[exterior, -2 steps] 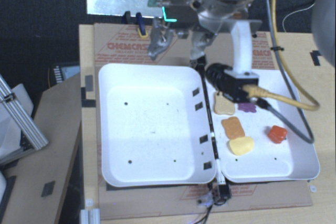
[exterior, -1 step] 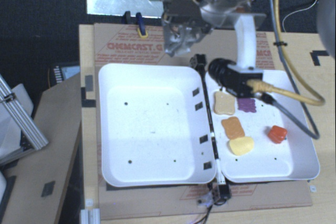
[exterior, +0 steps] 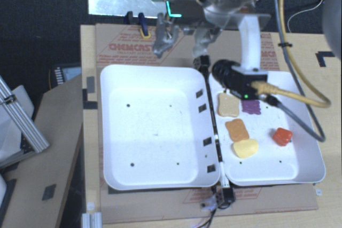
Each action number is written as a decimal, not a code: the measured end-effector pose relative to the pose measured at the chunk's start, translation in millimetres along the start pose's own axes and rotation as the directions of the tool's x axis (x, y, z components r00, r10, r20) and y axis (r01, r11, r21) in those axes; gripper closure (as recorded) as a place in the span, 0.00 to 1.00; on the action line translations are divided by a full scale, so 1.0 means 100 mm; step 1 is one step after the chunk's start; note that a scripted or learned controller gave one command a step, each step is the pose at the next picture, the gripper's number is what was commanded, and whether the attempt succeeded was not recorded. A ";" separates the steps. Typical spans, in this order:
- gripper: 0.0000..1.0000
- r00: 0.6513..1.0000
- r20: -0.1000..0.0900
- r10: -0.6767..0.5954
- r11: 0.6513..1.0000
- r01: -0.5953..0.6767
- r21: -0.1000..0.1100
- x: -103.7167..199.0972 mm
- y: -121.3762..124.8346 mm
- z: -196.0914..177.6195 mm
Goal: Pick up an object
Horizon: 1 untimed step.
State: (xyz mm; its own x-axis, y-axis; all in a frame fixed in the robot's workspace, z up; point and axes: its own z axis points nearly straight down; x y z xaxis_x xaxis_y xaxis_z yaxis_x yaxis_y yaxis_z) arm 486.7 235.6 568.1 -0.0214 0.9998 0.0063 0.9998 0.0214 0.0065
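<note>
Tan flat piece [exterior: 228, 105] is my nearest candidate. In the camera view it lies at the back-left of the right bin [exterior: 299, 164], just beside a purple piece [exterior: 251, 108]. My claw [exterior: 181, 45] hangs over the back rim of the left bin [exterior: 155, 139], fingers spread, nothing between them. The piece therefore lies rightward and frontward of the claw, its long axis about front-to-back.
</note>
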 end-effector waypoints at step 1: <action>1.00 1.000 -0.002 -0.004 1.000 0.004 -0.002 0.01 0.00 -0.11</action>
State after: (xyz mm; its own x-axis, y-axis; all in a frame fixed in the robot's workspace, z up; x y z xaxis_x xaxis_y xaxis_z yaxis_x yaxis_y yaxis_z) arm 486.8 236.0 579.5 -0.0251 0.9997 0.0083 0.9996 0.0250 0.0087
